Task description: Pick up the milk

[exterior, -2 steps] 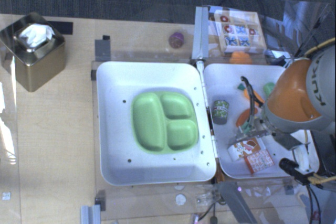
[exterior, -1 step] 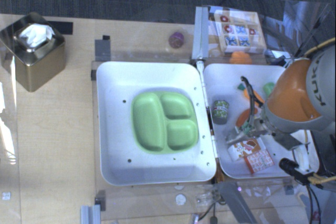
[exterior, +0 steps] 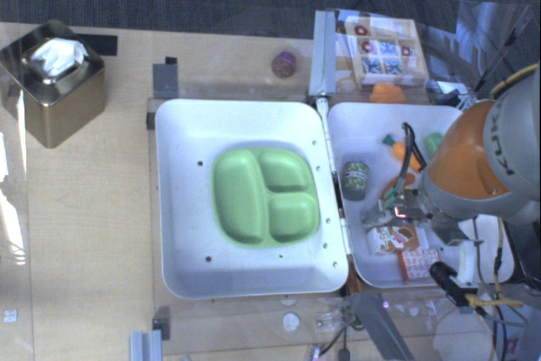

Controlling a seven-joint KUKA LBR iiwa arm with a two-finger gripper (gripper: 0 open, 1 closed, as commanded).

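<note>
The milk point(exterior: 394, 240), a small white carton with red print, lies flat in the near part of the right bin point(exterior: 342, 131). My gripper point(exterior: 387, 213) hangs low over the carton's far edge, reaching in from the right under the orange wrist band point(exterior: 461, 161). The arm hides the bin's right side and part of the carton. I cannot make out whether the gripper touches the milk.
A red packet point(exterior: 416, 263) lies just beside the milk. A small dark can point(exterior: 355, 178), an orange carrot-like piece point(exterior: 397, 150) and a green item point(exterior: 432, 142) sit farther back. The left bin point(exterior: 182, 182) holds a green divided plate point(exterior: 265, 195). A brown tissue box point(exterior: 55, 84) stands far left.
</note>
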